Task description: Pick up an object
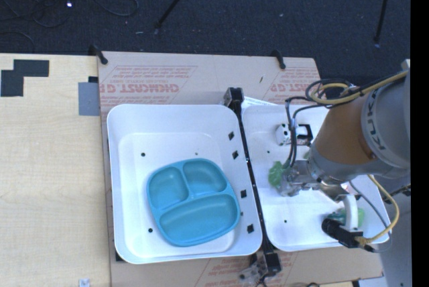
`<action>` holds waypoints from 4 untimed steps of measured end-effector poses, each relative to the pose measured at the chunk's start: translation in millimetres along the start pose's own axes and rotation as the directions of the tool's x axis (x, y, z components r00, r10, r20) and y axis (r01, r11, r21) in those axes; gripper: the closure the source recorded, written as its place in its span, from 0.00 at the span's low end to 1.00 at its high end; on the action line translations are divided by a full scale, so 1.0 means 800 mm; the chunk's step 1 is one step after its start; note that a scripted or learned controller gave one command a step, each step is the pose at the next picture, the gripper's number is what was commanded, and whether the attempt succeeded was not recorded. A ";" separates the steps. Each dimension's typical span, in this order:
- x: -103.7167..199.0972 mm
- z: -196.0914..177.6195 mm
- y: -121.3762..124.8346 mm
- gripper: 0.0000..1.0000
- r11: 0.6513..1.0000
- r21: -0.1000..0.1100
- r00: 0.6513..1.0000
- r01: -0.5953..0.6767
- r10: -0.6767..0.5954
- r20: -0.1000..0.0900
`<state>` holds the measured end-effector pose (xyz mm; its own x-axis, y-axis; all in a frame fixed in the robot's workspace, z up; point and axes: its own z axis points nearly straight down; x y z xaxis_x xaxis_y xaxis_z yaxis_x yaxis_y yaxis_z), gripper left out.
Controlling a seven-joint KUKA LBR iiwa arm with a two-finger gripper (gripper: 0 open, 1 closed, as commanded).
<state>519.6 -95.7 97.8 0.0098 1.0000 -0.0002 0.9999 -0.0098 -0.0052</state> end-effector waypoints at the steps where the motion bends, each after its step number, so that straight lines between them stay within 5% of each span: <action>1: 0.006 -0.059 0.010 1.00 1.000 -0.007 1.000 0.011 -0.011 0.000; 3: 0.004 -0.165 0.013 1.00 1.000 -0.007 1.000 0.011 -0.011 0.000; 4: 0.066 -0.176 0.021 1.00 1.000 -0.003 1.000 0.014 -0.014 -0.002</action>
<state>537.9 -43.1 238.1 -0.0046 1.0000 0.0019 1.0000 0.0046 -0.0019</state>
